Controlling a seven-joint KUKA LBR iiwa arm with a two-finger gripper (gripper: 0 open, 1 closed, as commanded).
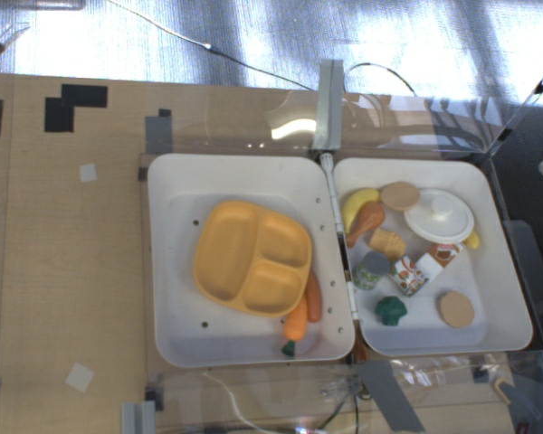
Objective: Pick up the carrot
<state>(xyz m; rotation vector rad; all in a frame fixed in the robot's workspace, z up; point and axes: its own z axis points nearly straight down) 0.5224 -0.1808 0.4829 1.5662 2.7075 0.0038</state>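
Observation:
The carrot (295, 321), orange with a small green top at its lower end, lies in the left bin (176, 333) near the bin's front right corner, just off the yellow tray's lower right edge. A reddish-brown sausage (314, 297) lies right beside it, touching or nearly touching its upper part.
A yellow three-compartment tray (252, 256) fills the middle of the left bin. The right bin (502, 333) holds a banana (356, 204), a chicken drumstick (366, 220), a white lidded bowl (438, 215), round cookies (455, 308), broccoli (391, 310), a small carton (407, 275) and other toy foods.

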